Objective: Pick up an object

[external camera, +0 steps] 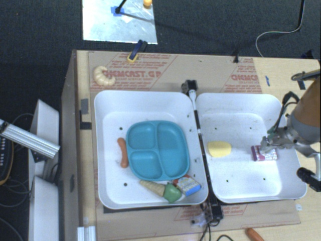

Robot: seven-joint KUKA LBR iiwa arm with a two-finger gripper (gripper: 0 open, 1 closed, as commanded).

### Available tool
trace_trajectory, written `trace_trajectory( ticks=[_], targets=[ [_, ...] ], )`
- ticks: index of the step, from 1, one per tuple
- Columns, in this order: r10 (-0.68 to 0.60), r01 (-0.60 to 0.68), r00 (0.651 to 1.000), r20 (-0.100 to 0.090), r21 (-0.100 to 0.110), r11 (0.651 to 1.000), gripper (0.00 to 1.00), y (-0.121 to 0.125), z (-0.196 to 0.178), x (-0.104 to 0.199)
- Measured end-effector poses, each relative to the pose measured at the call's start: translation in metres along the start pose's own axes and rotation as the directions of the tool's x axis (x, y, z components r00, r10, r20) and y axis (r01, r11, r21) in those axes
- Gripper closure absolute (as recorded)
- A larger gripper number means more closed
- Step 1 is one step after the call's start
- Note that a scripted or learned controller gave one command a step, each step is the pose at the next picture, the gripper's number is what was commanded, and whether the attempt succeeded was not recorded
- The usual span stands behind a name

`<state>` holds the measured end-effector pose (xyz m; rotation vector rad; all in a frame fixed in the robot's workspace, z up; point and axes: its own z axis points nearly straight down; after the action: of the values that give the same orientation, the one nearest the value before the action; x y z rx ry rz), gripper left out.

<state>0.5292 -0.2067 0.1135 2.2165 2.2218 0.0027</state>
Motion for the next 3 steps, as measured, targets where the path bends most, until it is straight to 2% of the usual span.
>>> trace_trajectory(
  ticks=[1, 2, 3],
  targets=[
    [0.000, 0.000, 1.000, 0.000, 0.000, 1.000, 0.00, 0.000, 0.000, 0.000],
    [-0.001, 0.001, 1.000, 0.000, -0.001, 1.000, 0.00, 0.053, -0.021, 0.000],
    [0.001, -0.001, 1.000, -0.001, 0.003, 1.000, 0.00, 0.013, 0.003, 0.000]
  ],
)
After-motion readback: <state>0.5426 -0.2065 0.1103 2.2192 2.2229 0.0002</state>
